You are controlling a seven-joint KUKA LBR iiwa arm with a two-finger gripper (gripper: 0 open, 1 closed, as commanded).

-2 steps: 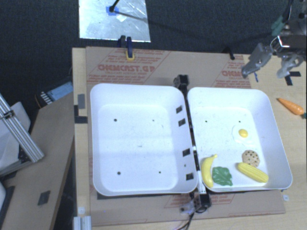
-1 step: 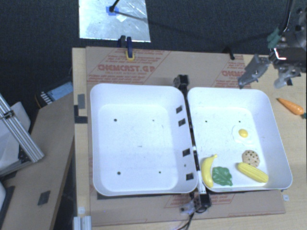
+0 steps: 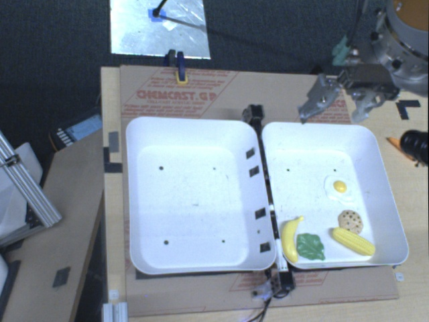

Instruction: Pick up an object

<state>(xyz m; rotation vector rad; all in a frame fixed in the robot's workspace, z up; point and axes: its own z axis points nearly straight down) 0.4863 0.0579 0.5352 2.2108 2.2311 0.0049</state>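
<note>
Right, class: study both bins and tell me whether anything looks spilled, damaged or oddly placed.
Nothing is spilled or broken. The banana, green leaf, corn cob, cookie and fried egg all crowd the near right part of the right bin. The banana leans against the divider wall.

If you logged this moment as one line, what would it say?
gripper: open, above right white bin's far edge, holding nothing | in bin: yellow banana, green leaf, fried egg, round cookie, yellow corn cob
</note>
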